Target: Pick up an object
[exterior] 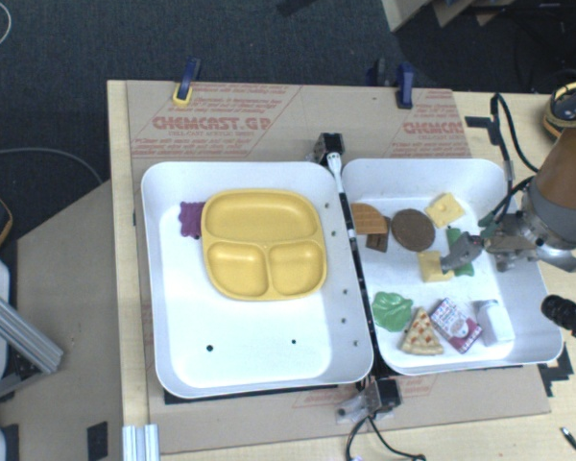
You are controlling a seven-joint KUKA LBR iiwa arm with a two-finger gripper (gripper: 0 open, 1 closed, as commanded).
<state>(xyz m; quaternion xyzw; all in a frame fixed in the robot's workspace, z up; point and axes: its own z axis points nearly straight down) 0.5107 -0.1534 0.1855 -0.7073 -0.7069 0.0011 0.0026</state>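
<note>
My gripper (456, 254) reaches in from the right and hangs low over the middle of the right bin (480, 176). Its tip is right over a small yellow block (432, 267) and a dark green piece (464, 269), which it partly hides. Nothing shows as held. Near it lie a round brown disc (412, 229), a pale yellow wedge (446, 208), a tan brown block (370, 219) and a small dark brown piece (377, 243). Toward the front are a light green leafy piece (392, 310), a pizza slice (422, 334), a red and white packet (457, 323) and a white piece (489, 319).
The left bin (259, 353) holds a yellow divided plate (264, 241) with a purple item (189, 219) at its left side. A divider (346, 248) runs between the bins. The orange-banded arm (564, 176) and black cables (504, 133) stand over the right bin's right rim.
</note>
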